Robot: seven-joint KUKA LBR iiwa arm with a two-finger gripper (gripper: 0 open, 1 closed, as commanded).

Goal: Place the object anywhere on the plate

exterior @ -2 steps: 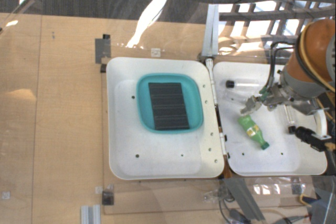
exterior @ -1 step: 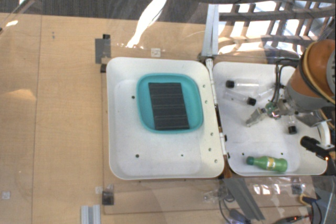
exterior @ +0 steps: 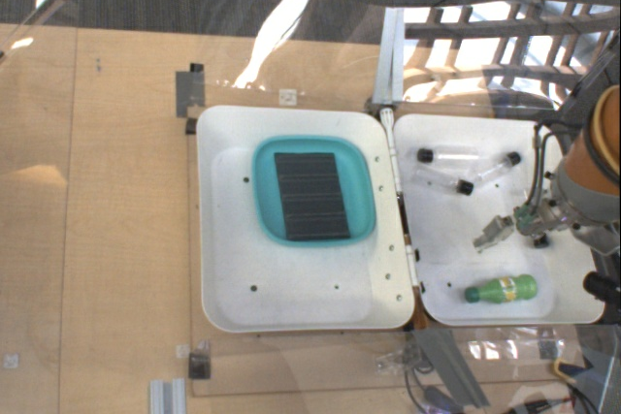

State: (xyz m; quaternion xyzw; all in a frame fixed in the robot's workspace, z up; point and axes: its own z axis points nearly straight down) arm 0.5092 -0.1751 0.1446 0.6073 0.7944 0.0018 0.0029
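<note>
1. Spanning the bench to the claw's far left, left bin carries a teal plate with a dark ribbed pad lying flat on it; plate well apart from claw, across the bins' shared wall.
2. Right bin: claw works inside this one.
3. Arm, grey with orange band, enters from claw's right side.
4. Green bottle, yellow label, lies on its side just below the claw, apart from it, not touching. Likely the task's object, though that is a guess.
5. Two clear tubes with black caps lie above-left of claw, near each other.
6. Claw: fingers look slightly spread, nothing between them.
7. Risks, judged: round bottle may roll away under a closing pinch; claw could grab a tube instead; the carry could clip the wall between bins.
</note>
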